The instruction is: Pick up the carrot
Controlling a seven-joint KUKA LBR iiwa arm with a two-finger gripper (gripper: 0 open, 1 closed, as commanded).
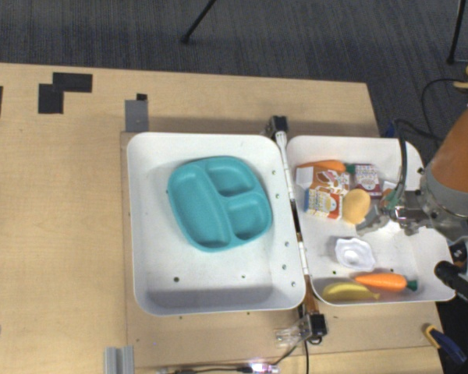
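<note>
- Nearest to me, the orange carrot with a dark green stub end point(382, 282) lies flat along the front wall of the right-hand shallow white bin point(429, 249). I worry the wall leaves little room for a finger on that side.
- A yellow banana point(349, 291) lies touching the carrot's front left, so a sloppy descent could catch both or nudge the carrot away.
- Just behind the carrot sits a small crumpled white plastic cup point(353, 252), likely to be knocked if I come in tilted.
- The pincer point(377, 215) hovers further back, near a pale yellow rounded fruit point(356, 206), apart from the carrot; I cannot tell how wide it stands, and I see nothing held.
- Farthest, printed snack packets point(327, 187) crowd the back, and the teal divided plate point(218, 202) rests in the left bin, out of harm's way.
</note>
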